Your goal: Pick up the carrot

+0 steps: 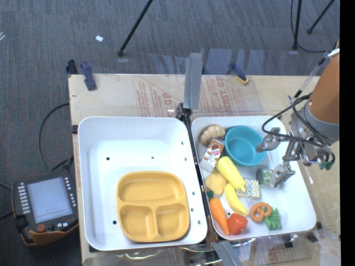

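- Orange tapered plastic carrot (219, 215): lies at the front edge of the right white bin (302, 195), just beside a red tomato (237, 223).
- Yellow banana (235, 199): just behind the carrot.
- Two-finger metal gripper (275, 159): fingers spread apart, holding nothing, beside a blue bowl (244, 146).
- Yellow divided plate (152, 206): in the left bin.

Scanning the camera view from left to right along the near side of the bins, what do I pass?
Yellow tray → carrot → tomato → pretzel → green toy. The banana overlaps the carrot's span, so it's left out.
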Robot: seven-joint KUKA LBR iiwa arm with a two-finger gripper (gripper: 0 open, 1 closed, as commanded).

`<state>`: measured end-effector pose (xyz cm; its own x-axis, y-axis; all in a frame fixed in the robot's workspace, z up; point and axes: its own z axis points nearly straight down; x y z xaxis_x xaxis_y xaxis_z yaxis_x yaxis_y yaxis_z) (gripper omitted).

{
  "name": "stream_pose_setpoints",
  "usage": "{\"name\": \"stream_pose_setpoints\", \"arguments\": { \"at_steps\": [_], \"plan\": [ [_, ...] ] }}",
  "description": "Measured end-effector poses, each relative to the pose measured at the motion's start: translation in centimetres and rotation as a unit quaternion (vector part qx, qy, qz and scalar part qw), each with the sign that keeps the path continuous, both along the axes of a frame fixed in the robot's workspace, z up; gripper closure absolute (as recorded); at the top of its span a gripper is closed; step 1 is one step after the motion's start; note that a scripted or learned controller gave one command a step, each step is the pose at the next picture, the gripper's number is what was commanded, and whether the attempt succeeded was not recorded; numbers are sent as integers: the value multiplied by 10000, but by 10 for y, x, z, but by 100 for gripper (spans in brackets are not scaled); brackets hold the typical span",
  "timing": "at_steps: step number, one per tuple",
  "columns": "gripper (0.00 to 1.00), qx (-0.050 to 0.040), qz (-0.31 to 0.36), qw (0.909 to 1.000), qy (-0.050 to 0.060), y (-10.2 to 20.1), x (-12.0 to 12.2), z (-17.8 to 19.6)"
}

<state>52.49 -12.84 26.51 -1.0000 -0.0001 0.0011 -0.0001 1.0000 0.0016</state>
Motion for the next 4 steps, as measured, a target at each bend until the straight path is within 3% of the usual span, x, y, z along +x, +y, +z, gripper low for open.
{"name": "stream_pose_setpoints", "arguments": {
  "at_steps": [1, 2, 3, 4],
  "plan": [
    [0, -4, -1846, 9828, 26, 68, 6, -80],
    [0, -13, -3624, 9320, 10, 116, 50, -78],
    [0, -24, -4944, 8692, 25, 158, 13, -79],
    [0, 10, -5359, 8442, -142, 192, 22, -120]
  ]
}}
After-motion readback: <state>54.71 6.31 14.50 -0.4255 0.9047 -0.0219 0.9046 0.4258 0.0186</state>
